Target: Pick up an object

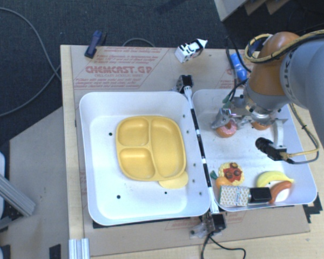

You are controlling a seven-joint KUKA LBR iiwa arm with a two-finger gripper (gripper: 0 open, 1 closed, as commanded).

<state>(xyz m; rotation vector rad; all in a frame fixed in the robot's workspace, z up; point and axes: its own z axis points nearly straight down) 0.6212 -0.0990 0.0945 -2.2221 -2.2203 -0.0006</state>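
Upper part of the right bin (243,156), close to the middle wall: small pink toy (227,129), round, likely light, hard and a bit slippery. Best pinched across its middle, from straight above. Gripper (231,120) right over it, maybe touching; cannot tell if open or closed. Small orange piece (261,125) just beside. Lower down, yellow banana (271,177) with other toy food. Over to the left, yellow plate (150,146) in the left bin (97,161).
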